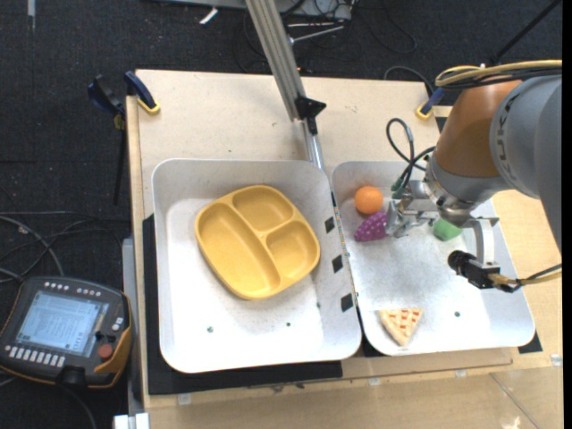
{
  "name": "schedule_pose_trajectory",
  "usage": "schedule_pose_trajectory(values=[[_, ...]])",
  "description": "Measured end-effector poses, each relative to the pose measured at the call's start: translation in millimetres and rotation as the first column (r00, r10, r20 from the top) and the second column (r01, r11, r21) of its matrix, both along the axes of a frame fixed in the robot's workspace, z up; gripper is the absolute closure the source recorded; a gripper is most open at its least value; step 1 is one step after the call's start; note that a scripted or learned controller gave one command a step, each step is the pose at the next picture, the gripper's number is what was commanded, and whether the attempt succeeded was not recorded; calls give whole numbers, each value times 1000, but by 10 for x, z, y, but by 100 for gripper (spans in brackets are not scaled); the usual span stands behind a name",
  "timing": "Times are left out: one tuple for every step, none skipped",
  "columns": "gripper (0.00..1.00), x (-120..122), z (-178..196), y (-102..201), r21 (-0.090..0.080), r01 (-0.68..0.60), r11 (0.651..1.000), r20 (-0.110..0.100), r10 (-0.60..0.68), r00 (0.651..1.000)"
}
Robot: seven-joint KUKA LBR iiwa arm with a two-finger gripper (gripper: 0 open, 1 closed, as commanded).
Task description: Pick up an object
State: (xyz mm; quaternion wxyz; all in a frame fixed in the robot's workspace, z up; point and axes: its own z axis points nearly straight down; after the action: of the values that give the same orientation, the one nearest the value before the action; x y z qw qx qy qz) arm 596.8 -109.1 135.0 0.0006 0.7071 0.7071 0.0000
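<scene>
Here the tool (402, 214) is low in the right bin (500, 329), at its far side. The purple grape bunch (370, 227) lies just beside the tool, toward the left bin (179, 329), and it seems to touch the tool's tip. The orange ball (367, 199) sits just behind the grapes. A green object (446, 231) is partly hidden on the other side of the tool, under the wrist. Whether the tool is apart or together, I cannot tell, because the wrist covers it.

I judge that the grapes are the nearest thing to pick, so the coming move needs only a small shift toward the left bin.

The right bin also holds a toy pizza slice (401, 323) near its front edge, well apart from the tool. The left bin holds a yellow divided plate (257, 239), lying flat. Both bins rest on the tabletop (214, 114).
</scene>
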Motion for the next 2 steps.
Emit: schedule_pose_trajectory(values=[[100,112,570,-7,-1,-3,1000,6,3,1000],[100,123,831,-6,0,-2,1000,3,2,1000]])
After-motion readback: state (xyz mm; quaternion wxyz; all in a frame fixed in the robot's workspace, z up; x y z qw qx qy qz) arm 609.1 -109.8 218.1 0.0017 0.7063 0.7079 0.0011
